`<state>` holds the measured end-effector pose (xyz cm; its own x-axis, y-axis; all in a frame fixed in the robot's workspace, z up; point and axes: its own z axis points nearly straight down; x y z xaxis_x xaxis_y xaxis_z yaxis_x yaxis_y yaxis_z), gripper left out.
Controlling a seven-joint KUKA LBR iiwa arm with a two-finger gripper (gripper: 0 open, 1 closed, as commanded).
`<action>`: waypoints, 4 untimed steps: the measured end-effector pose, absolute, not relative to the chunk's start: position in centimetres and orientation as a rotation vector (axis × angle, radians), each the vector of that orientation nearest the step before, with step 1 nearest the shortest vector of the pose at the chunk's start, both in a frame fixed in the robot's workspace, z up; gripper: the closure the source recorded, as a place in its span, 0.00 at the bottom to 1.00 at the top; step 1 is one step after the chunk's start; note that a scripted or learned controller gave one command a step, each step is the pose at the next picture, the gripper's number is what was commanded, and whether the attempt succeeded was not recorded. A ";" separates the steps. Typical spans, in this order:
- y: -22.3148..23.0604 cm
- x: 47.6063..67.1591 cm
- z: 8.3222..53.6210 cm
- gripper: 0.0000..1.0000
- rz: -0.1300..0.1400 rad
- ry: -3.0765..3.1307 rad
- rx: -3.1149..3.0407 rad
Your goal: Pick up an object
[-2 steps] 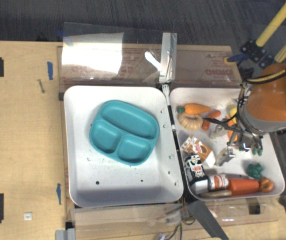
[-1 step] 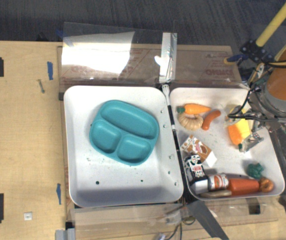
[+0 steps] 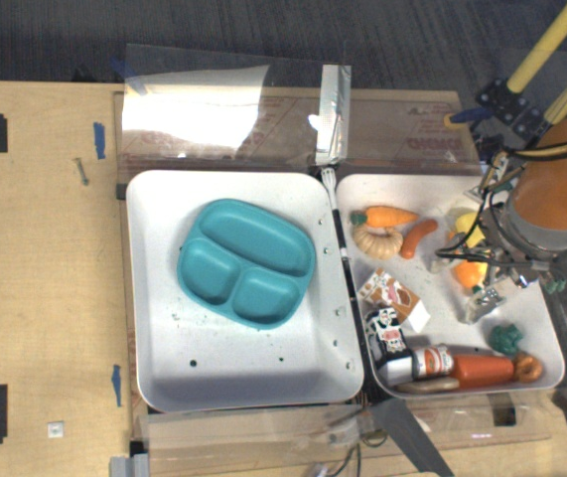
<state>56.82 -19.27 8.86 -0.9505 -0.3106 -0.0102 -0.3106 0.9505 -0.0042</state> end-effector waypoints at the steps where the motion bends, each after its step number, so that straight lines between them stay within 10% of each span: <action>1: -19.2 57.2 10.3 1.00 -0.008 3.079 -0.488; 2: -19.2 57.2 10.2 0.00 -0.007 3.080 -0.488; 3: -19.5 57.0 8.9 0.00 -0.001 3.107 -0.387; 4: -19.4 57.4 10.3 1.00 -0.007 3.093 -0.384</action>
